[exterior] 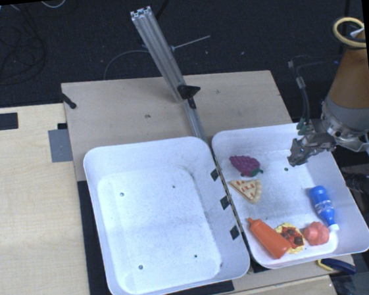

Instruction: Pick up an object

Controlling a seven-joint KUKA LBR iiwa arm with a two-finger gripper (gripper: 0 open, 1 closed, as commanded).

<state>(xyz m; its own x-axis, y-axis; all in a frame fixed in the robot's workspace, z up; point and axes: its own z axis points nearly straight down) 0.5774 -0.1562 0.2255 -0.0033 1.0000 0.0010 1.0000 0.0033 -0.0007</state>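
The right bin (271, 137) holds a purple bunch of grapes (245, 164), a tan waffle wedge (247, 189), an orange-red bottle (269, 238), a yellow and red piece (291, 236), a pink-red lump (316, 233) and a blue bottle (321, 205). My gripper (297, 154) hangs over the right bin's upper right part, pointing left, above bare bin floor. It is to the right of the grapes and above the blue bottle in the picture. Nothing shows between its fingers.
The left bin (153, 220) lies beside the right one, with black clips (225, 202) along the shared wall. An aluminium rail (164, 53) slants in from the back. Cables run behind the bench at the top right.
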